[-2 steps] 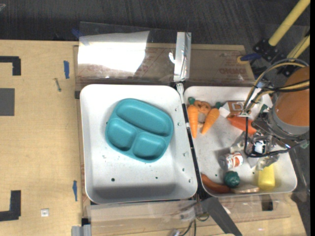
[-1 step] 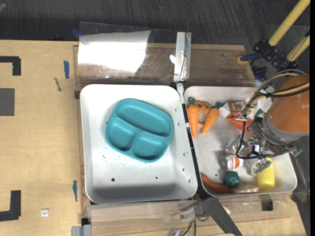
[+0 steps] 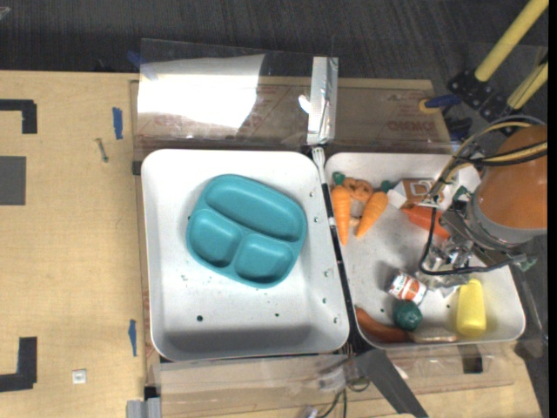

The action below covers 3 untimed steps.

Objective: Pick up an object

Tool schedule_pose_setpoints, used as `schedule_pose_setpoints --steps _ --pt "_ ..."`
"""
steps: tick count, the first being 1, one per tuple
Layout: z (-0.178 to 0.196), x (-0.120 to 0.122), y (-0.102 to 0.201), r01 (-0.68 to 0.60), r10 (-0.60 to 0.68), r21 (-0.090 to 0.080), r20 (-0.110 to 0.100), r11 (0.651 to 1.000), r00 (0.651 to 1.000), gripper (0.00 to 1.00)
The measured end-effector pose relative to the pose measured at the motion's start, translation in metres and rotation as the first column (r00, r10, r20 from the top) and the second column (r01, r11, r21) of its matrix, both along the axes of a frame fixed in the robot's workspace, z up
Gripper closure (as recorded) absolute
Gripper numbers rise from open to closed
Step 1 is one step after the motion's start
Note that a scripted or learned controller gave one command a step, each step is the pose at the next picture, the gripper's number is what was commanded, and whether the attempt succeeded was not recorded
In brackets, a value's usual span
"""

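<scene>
The right bin holds several small items: two orange carrots near its upper left, a small can with a white and red label, a dark green ball, a yellow block and a brown sausage-like piece along the front wall. My gripper hangs low over the bin's middle right, just right of the can and above the yellow block. An orange-red piece lies behind it. The arm's orange band covers the bin's right side.
The left bin carries a teal divided plate. A clear plastic panel stands behind the bins. Yellow bars and cables sit at the upper right. Wooden bench surface lies to the left.
</scene>
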State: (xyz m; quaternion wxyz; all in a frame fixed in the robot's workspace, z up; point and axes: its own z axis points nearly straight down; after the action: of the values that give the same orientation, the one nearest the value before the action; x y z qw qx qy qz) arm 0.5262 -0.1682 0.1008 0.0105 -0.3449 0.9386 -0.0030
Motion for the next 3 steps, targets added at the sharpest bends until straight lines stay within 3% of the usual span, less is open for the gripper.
schedule_pose_setpoints --steps 1,2,3 --pt "0.172 0.013 0.018 0.106 -0.106 -0.002 -0.006 0.994 0.994 1.0" --pt "0.179 0.015 0.018 0.11 -0.11 0.003 -0.005 0.994 0.994 1.0" --pt "0.066 0.022 0.012 -0.195 0.195 0.002 -0.022 0.981 0.981 1.0"
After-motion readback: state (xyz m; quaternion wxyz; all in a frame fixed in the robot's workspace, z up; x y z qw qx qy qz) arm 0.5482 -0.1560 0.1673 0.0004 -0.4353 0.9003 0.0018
